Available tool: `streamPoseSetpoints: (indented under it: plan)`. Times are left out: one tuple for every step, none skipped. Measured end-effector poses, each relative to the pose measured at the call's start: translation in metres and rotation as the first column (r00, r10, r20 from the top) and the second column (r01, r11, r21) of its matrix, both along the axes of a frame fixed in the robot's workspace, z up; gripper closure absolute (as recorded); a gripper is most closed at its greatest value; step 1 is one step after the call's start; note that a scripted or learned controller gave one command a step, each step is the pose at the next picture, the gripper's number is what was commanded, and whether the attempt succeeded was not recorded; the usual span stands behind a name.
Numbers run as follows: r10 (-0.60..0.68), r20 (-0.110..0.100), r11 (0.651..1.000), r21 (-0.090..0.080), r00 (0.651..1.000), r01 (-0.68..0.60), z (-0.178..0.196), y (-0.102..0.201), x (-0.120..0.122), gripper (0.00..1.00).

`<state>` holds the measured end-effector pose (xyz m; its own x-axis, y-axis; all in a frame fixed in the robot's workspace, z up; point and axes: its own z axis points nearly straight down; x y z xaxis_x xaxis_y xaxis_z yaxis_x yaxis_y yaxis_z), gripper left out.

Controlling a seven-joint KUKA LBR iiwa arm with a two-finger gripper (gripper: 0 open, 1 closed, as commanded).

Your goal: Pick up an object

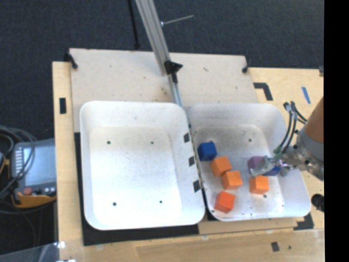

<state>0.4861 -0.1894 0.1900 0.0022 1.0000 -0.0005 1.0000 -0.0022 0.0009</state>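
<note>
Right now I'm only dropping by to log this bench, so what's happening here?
The KUKA arm reaches in from the right over the right bin, its gripper low beside a purple block. Whether it grips that block is unclear. A blue cube and four orange cubes lie loose nearby, one just below the gripper. The left bin sits alongside.

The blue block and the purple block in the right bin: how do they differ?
The blue block sits near the bin's left wall, apart from the gripper; the purple block lies right at the gripper's tip. The blue block shows fully, while the purple block is partly hidden by the gripper. Both lie in the right bin among orange blocks.
</note>
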Motion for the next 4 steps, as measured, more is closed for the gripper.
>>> streamPoseSetpoints:
  plan:
    - [-0.001,-0.002,1.000,0.000,1.000,0.001,-0.041,-0.001,0.003,0.00]
    - [-0.006,0.005,1.000,-0.001,1.000,0.006,-0.029,-0.002,0.006,1.00]
    - [0.006,0.006,1.000,-0.002,1.000,-0.006,0.014,0.000,0.008,1.00]
    - [0.006,0.006,1.000,-0.002,1.000,-0.006,0.064,-0.002,0.010,1.00]
